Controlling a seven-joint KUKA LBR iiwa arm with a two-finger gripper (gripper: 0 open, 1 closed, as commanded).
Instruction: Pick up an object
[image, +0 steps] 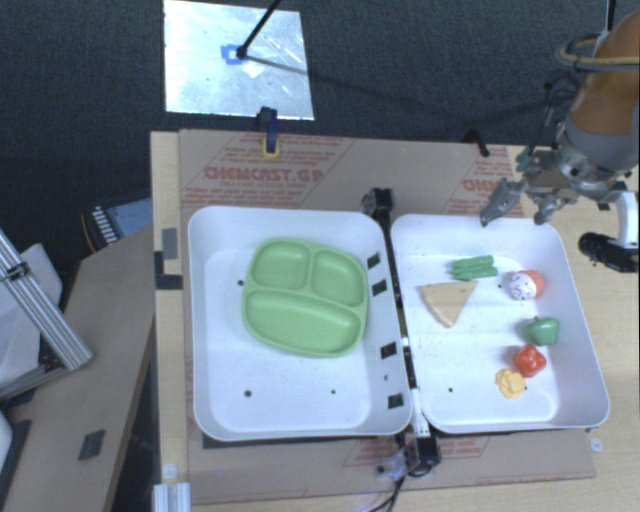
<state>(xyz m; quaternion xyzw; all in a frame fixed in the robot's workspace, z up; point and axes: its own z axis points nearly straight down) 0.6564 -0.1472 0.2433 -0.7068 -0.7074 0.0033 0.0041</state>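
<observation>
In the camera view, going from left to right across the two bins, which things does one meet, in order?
green divided plate → tan wedge → green bean-like piece → yellow piece

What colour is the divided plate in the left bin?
Light green; the divided plate shows best in the camera view.

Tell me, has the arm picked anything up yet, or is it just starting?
Just starting, it seems. Done: nothing visible; the toys all lie in the right bin, and the green tray sits in the left bin. In hand: the gripper hangs open above the right bin's far edge, with nothing between its fingers. Left: coming down on a toy, closing on it and lifting it.
</observation>
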